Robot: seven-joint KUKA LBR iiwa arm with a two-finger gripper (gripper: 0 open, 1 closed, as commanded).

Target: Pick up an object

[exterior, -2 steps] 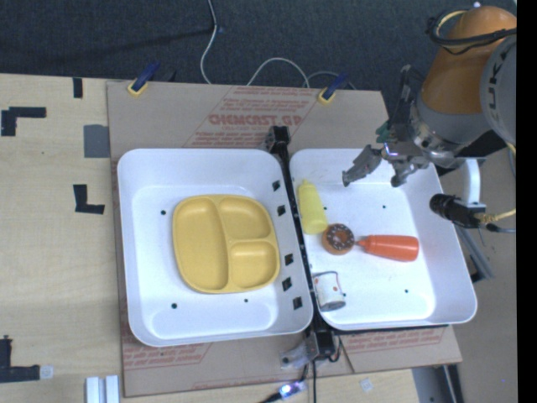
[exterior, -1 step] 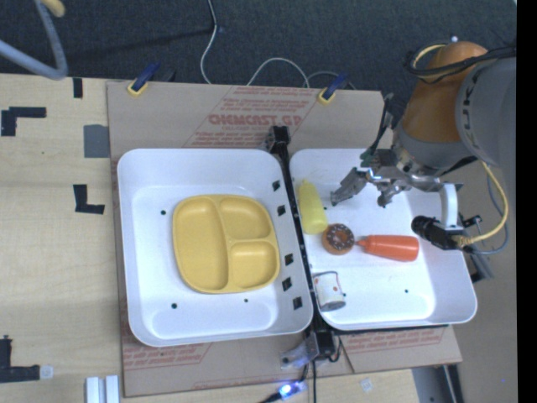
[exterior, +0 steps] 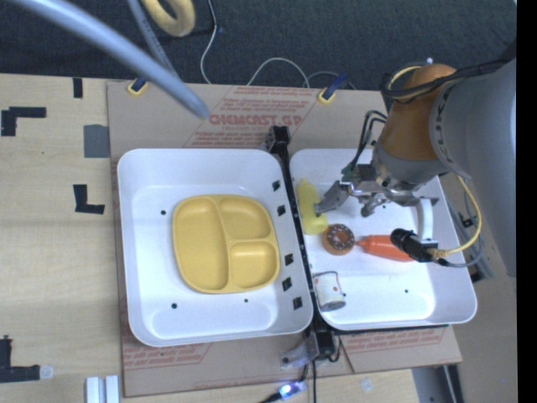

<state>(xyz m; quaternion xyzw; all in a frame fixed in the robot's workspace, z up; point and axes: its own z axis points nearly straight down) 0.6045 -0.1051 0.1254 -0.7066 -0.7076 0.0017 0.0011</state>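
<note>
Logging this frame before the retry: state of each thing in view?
Gripper: fingers apart, over right bin, holding nothing.
Yellow block: against right bin's left wall.
Donut: lying flat.
Carrot: on its side.
Cup: tipped over.
Tray: flat in left bin.

The arm [exterior: 491,133] is a thick rounded grey casing, smooth and matt. Next to the tool [exterior: 357,193] sits a broad orange band [exterior: 411,124], glossy, with a thin yellow ring line near its top edge. The tool itself is a cluster of small metal and dark parts, silver-grey with black fittings. Just beside it, thin black cables [exterior: 367,137] loop along the band's edge, and beyond it a yellow cable [exterior: 470,238] curves round to a black connector [exterior: 411,243].
</note>
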